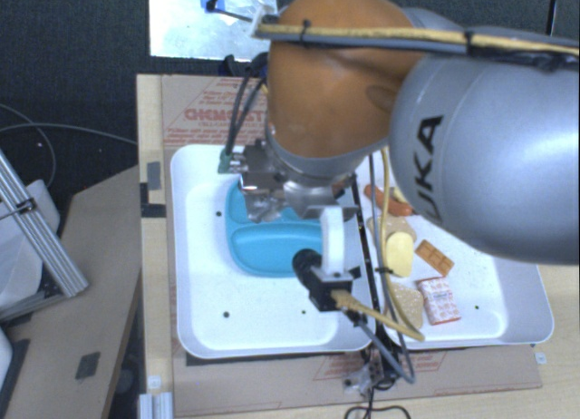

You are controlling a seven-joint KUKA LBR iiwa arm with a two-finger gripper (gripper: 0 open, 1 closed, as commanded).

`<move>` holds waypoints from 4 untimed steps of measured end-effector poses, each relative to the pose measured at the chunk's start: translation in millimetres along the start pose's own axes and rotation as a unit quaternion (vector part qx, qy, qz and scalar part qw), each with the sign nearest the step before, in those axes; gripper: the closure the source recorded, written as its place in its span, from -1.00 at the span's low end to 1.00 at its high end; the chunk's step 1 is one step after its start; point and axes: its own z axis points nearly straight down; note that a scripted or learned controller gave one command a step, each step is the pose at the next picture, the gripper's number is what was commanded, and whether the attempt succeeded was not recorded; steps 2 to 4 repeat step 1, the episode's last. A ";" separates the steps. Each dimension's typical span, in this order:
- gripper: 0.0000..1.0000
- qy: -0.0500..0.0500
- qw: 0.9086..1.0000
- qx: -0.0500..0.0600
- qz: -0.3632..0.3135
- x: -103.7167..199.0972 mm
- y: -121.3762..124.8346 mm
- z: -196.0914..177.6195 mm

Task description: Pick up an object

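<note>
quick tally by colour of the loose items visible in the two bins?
Blue: 1, dish, left bin
Yellow: 1, block, right bin
Orange-brown: 2, bar, piece
Red-and-white: 1, packet
Tan: 1, piece
Total: 6 visible; the arm hides more of both bins.

The grey arm (489,136) enters from the right and bends downward; its orange band (331,73) sits directly above the metal wrist (290,177); the tool (263,199) hangs below that wrist, pointing down, its tip largely hidden under the wrist housing; a white bracket (333,240) and a black fitting (313,277) sit just beside the tool; cables (376,254) trail along the same side.
</note>
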 end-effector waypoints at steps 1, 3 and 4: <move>1.00 0.001 1.000 -0.001 -0.001 0.4 0.6 -10.7; 1.00 0.001 1.000 -0.001 -0.001 0.4 0.6 -10.7; 1.00 0.001 1.000 -0.001 -0.001 0.4 0.6 -10.7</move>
